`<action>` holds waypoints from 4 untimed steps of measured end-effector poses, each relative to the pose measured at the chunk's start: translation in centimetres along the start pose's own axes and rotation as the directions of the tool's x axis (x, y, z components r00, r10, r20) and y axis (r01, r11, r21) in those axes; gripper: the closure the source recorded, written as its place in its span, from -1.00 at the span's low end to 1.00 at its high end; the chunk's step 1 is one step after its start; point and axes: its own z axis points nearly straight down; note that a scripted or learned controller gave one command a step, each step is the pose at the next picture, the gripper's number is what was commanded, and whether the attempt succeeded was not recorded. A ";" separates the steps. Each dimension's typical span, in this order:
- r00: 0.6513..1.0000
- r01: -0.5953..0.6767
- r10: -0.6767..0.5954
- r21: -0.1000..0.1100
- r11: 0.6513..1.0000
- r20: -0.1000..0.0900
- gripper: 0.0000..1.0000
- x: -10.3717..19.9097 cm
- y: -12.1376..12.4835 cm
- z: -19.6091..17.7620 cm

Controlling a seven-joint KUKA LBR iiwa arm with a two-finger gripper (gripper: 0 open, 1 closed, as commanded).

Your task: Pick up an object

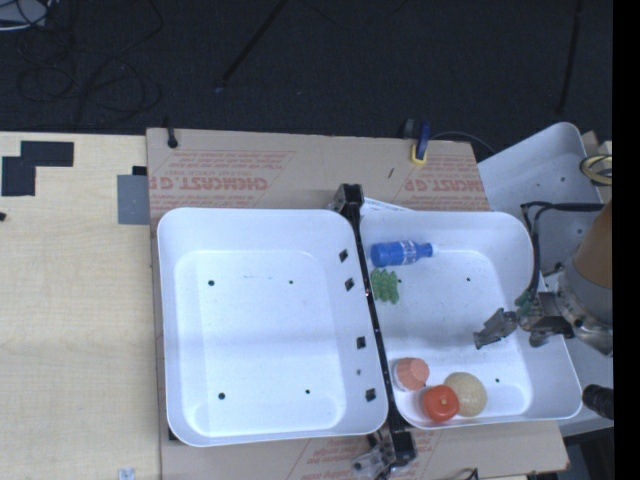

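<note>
Seen from above at a slant: two shallow white plastic bins side by side on a sheet of brown cardboard with red print (250, 173), on a pale wooden bench (70, 318). Joined along the middle by a row of small black clips (361, 343). At the far edge of the cardboard, a small yellow and blue clamp (420, 146).

In the left white bin (260, 328), only bare white floor with some small dark holes.

In the right white bin (450, 298), five small things:
- Near the far left corner, a blue plastic bottle with a pale cap (400, 253), lying on its side, cap end toward the right.
- Just below it, close to the dividing wall, a small green leafy-looking piece (385, 286), too small to name exactly.
- In the near left corner, a round salmon-pink object (411, 373).
- Right beside that, a round red object (439, 403), touching or nearly touching a beige ball (465, 393) on its right.

Reaching in from the right, the grey arm with its two-finger gripper (520, 328), low over the right part of the right bin. Two dark fingers (492, 330) spread apart, white bin floor visible between them, nothing held. Well apart from the bottle and the green piece; nearer to the beige ball, but above and to the right of it, not touching. All five things resting on the bin floor.
</note>
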 end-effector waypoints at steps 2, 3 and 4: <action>1.000 0.005 -0.005 -0.001 1.000 0.001 -1.00 1.2 5.2 9.8; 1.000 0.005 -0.005 -0.004 1.000 0.002 -1.00 -3.1 7.6 10.1; 1.000 0.004 -0.004 0.001 1.000 -0.003 -1.00 -0.1 1.9 10.0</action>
